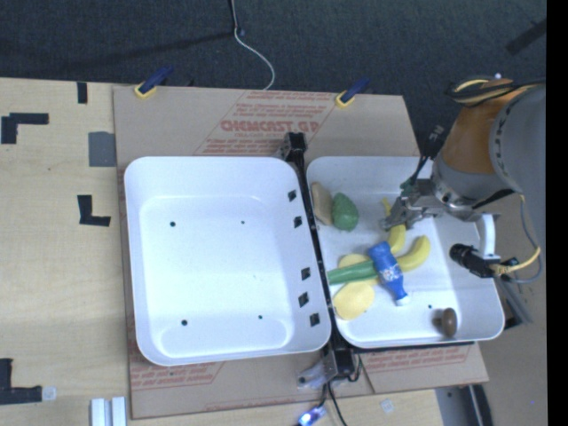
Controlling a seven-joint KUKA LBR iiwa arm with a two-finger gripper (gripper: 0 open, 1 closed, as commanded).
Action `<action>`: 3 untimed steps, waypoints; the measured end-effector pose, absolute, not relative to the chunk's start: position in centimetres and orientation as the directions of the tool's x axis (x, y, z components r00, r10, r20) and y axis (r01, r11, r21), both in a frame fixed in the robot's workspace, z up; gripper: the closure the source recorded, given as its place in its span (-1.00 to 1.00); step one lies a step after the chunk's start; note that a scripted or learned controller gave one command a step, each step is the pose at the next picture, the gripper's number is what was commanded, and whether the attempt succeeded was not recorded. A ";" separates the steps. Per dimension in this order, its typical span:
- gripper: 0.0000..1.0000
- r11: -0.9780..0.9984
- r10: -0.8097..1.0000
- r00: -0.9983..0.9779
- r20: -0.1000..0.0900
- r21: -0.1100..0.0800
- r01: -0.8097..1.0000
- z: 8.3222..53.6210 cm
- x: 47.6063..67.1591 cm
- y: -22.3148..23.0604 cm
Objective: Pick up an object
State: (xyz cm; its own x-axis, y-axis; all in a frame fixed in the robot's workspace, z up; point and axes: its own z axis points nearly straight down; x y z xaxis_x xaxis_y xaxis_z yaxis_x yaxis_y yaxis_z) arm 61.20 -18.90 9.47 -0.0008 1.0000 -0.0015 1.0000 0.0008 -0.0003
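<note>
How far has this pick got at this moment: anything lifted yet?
Done: the gripper has reached the right bin, low over its upper part. In hand: it sits just above the banana and blue bottle, but nothing shows between its fingers. Left: grasping and lifting; every object lies in the bin.

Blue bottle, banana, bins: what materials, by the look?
Blue bottle: likely plastic, smooth, with a white label patch. Banana: probably a plastic toy, uniformly yellow with a slight sheen. Bins: glossy white moulded plastic, with rounded corners and soft reflections.
</note>
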 end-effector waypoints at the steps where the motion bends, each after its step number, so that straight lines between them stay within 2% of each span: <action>1: 1.00 0.006 1.000 -0.006 0.003 -0.002 1.000 12.9 58.0 -12.3; 2: 1.00 0.009 1.000 -0.009 0.002 0.006 1.000 18.8 61.8 -5.7; 3: 1.00 0.009 1.000 -0.009 0.002 -0.003 1.000 18.4 60.9 2.4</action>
